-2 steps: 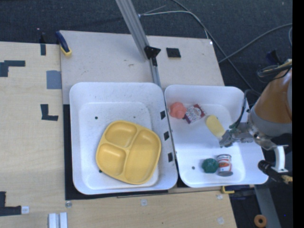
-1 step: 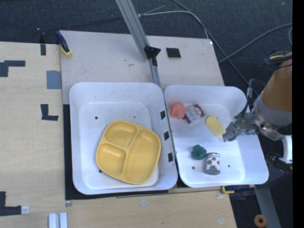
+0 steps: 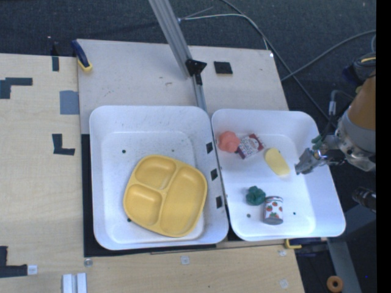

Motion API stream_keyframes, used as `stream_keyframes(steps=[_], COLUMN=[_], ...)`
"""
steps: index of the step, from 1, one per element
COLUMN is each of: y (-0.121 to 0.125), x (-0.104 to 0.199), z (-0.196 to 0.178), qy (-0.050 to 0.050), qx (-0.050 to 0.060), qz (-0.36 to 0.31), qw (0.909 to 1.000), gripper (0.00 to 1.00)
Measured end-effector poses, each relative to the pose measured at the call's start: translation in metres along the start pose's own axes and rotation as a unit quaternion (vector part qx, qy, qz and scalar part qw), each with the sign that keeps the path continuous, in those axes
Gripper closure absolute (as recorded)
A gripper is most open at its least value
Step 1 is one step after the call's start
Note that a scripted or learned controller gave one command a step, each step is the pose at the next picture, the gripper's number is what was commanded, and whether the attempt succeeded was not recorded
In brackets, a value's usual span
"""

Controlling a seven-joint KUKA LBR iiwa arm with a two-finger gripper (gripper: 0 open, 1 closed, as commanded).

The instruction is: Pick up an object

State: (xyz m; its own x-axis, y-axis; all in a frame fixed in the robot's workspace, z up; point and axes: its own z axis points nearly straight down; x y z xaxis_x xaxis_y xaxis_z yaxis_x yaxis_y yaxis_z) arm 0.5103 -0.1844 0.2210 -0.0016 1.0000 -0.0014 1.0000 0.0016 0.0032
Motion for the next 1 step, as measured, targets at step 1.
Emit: stream_keyframes(steps=[1], y=[-0.0051], x=[-0.0039], z=[-0.0604], qy=[-0.001], qx=[-0.001], qz=[0.000], qw=[1.0000], gripper=[1.00])
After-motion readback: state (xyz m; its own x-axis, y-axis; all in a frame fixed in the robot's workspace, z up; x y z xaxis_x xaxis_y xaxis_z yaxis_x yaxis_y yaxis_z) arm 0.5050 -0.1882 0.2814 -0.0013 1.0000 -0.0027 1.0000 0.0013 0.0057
